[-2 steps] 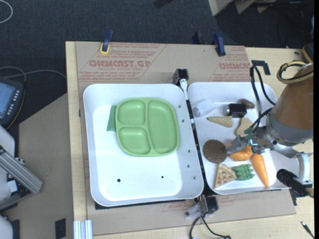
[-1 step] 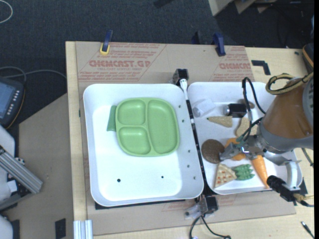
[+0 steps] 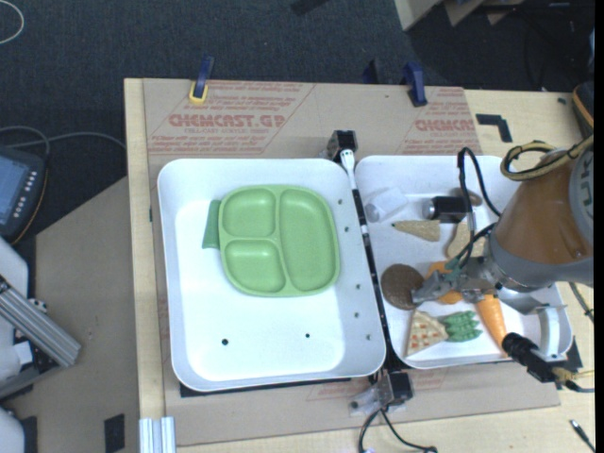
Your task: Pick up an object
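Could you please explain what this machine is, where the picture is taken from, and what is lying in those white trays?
This is a single photo from a fixed camera above a workbench, looking down at a slant. The bulky grey and orange shape on the right is a robot arm reaching in; its claw is lowered into the right bin. Whether the claw holds anything, I cannot tell from here. The left bin holds a green divided plate. The right bin holds toy food: a pizza slice, something green and leafy, a carrot, a brown round piece and a few smaller items that are hard to name. The arm's job is to pick one up.
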Robot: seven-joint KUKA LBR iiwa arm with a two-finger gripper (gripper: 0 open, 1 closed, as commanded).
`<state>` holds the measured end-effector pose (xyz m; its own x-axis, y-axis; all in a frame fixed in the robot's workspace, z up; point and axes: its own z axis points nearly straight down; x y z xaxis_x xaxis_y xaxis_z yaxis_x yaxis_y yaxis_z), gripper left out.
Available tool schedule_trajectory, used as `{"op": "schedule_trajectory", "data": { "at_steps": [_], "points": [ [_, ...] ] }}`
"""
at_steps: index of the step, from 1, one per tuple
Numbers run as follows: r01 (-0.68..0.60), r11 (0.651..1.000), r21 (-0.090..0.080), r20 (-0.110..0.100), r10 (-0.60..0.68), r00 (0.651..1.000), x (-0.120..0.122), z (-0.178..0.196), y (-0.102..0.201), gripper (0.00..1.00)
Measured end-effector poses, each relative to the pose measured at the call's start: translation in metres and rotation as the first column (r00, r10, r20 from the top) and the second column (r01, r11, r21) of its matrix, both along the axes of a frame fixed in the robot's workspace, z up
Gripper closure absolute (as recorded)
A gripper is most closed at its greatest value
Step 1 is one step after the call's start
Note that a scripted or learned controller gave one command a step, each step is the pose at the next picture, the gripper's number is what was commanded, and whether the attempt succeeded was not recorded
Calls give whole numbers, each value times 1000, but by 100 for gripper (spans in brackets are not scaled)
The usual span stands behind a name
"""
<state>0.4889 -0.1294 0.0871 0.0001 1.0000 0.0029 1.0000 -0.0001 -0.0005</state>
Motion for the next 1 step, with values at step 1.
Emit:
{"op": "schedule_trajectory", "data": {
  "at_steps": [1],
  "points": [
    [1, 1000, -2, 3, -1, 1000, 0, 10, 0, 100]
  ]
}}
